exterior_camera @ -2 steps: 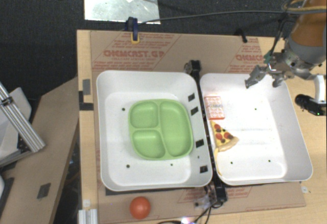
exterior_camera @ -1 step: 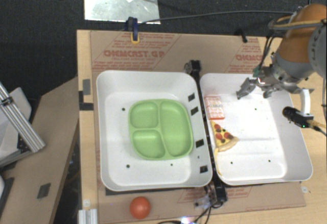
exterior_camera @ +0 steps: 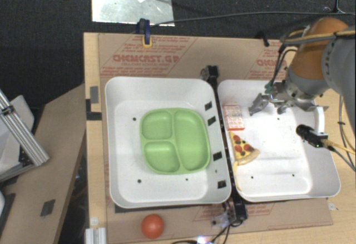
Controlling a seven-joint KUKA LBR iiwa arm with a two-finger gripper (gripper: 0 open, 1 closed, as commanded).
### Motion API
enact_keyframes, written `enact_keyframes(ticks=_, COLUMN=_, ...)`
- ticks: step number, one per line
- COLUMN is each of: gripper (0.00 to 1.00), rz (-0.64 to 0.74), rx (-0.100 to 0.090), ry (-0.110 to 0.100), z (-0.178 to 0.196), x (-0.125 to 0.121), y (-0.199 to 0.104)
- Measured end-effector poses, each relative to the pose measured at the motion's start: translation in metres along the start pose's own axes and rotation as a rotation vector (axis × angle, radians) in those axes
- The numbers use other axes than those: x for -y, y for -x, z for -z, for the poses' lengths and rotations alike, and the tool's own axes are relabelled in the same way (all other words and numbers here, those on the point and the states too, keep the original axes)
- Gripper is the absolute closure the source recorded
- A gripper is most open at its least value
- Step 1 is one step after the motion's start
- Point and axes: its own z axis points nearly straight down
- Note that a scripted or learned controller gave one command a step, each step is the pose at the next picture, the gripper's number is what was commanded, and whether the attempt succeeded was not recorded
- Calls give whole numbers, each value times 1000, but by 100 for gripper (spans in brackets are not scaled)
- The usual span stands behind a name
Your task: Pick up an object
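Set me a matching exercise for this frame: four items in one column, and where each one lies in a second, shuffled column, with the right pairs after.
Items:
1. green divided tray
2. pizza slice
3. red-and-white packet
4. orange ball

Places:
A. on the board in front of the bins
B. in the left bin
C. right bin, near its left wall, closer to the front
D. right bin, near its left wall, further back

Pairs: 1-B, 2-C, 3-D, 4-A

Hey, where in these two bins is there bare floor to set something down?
Most open: the right bin floor, below the gripper and right of the pizza slice. Its left edge is crowded by the pizza slice and the red-and-white packet. In the left bin, the green divided tray leaves only a margin around it.
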Motion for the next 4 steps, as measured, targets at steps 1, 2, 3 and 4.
enact_keyframes(ticks=1, gripper=0, rz=0, rx=1, ry=1, z=-30, x=0, y=-1)
enact_keyframes(ticks=2, gripper=100, rz=1, rx=1, ry=6, z=-17, x=-2, y=0)
enact_keyframes(ticks=3, gripper=100, rz=-4, rx=1, ry=6, z=42, x=5, y=0)
enact_keyframes(ticks=4, gripper=100, rz=-2, rx=3, ry=10, z=106, x=4, y=7)
